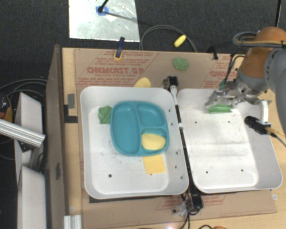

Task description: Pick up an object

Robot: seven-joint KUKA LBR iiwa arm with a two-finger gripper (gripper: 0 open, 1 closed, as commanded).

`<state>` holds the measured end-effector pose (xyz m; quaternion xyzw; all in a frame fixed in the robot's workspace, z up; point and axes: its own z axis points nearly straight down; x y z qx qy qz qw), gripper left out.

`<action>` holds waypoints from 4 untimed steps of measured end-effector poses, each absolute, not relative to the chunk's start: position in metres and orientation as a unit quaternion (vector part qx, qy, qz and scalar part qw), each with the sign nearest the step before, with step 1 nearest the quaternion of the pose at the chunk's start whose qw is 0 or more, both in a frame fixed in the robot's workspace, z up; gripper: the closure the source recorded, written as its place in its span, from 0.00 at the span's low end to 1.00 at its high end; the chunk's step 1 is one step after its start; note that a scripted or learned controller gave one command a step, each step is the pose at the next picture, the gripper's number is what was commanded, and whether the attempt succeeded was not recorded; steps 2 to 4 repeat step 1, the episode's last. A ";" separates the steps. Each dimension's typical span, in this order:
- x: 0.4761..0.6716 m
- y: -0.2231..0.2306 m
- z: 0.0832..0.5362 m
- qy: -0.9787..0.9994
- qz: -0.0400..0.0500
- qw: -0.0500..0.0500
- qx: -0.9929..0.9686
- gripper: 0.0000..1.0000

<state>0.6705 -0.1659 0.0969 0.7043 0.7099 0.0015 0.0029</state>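
Observation:
My gripper (222, 99) hangs over the far edge of the right bin (229, 166), reaching in from the right. A small flat green object (220, 109) lies right under its tip, touching or nearly touching it; whether it is gripped is hidden. In the left bin (93, 147) sits a teal divided plate (131, 128) with a yellow lump (153, 141) in its near right compartment. A flat yellow square (155, 164) lies just in front of the plate. A green leafy piece (105, 114) rests against the plate's left edge.
A yellow piece (143, 83) sits behind the left bin's far rim. On the cardboard behind lie a green round thing (181, 63) and a yellow-tipped cable (180, 41). A black fitting (253, 123) sticks out at the right bin's right rim.

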 end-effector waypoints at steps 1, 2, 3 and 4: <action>0.644 -0.083 0.214 0.711 0.005 0.003 0.703 1.00; 0.644 -0.083 0.214 0.711 0.005 0.003 0.703 1.00; 0.644 -0.083 0.214 0.711 0.005 0.003 0.703 1.00; 0.644 -0.083 0.214 0.711 0.005 0.003 0.703 1.00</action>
